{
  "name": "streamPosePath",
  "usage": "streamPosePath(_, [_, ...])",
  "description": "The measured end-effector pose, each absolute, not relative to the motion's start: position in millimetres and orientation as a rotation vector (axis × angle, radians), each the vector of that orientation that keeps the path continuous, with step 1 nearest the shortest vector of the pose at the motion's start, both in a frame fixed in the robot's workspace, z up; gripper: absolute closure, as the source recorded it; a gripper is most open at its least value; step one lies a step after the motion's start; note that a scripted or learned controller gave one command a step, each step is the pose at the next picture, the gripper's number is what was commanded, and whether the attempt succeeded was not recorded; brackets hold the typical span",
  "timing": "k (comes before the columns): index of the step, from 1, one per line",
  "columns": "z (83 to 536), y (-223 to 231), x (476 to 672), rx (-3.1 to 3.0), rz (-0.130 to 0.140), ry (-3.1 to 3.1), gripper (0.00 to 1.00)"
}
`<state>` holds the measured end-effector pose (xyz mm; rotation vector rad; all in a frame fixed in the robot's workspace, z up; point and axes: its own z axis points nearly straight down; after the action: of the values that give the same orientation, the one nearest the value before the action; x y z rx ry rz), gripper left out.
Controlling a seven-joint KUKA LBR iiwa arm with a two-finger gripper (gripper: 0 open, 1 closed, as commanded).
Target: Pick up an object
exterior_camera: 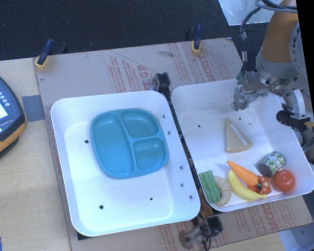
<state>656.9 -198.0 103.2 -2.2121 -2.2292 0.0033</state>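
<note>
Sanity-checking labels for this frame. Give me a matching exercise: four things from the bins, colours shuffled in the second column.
Column 1:
1. divided plate
2. tomato
3. banana
4. carrot

Column 2:
A. yellow
B. orange
C. light blue
D. red

Pairs: 1-C, 2-D, 3-A, 4-B.

Grey arm [285,51] with orange band, black cable, metallic tool [243,97]
</note>
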Motion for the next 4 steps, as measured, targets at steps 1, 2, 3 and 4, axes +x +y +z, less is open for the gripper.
streamPosePath(1, [91,-116,618.0,-2.211,0.005,-2.226,1.00])
streamPosePath(2, [92,-118,618.0,-2.213,0.006,-2.226,0.00])
streamPosePath(3, [102,-118,618.0,-2.210,0.009,-2.227,1.00])
streamPosePath(4, [102,-119,617.9,-2.209,0.010,-2.227,0.00])
